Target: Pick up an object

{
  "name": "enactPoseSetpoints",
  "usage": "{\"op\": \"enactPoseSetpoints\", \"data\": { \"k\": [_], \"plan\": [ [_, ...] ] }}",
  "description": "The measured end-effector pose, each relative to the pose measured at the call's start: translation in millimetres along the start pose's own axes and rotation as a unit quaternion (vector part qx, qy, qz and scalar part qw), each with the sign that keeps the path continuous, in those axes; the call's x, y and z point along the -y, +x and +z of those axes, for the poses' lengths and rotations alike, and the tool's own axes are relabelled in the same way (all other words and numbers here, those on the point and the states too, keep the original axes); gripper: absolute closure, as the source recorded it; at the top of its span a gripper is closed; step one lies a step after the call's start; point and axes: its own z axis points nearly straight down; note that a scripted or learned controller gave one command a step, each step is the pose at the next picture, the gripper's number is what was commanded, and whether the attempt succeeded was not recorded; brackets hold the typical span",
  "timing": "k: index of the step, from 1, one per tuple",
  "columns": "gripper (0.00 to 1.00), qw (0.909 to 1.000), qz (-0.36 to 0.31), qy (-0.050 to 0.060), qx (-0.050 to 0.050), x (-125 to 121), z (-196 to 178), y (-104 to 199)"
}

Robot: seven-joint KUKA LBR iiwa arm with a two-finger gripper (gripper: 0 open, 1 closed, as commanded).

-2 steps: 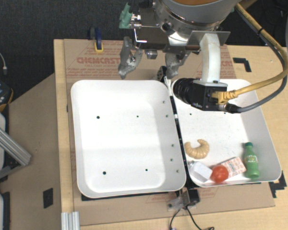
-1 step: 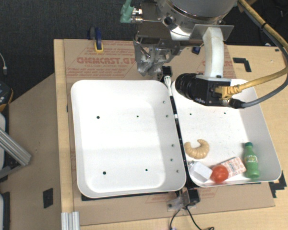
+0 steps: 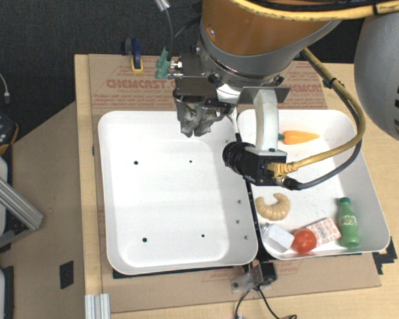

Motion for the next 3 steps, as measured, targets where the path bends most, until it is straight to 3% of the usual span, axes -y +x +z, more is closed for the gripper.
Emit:
{"op": "enactPoseSetpoints", "data": {
  "k": [2, 3],
  "plan": [
    [1.00, 1.0000, -0.001, -0.007, -0.004, -1, -26, 2],
    [1.00, 1.0000, 0.000, 0.001, 0.000, 0, 72, 0]
  ]
}}
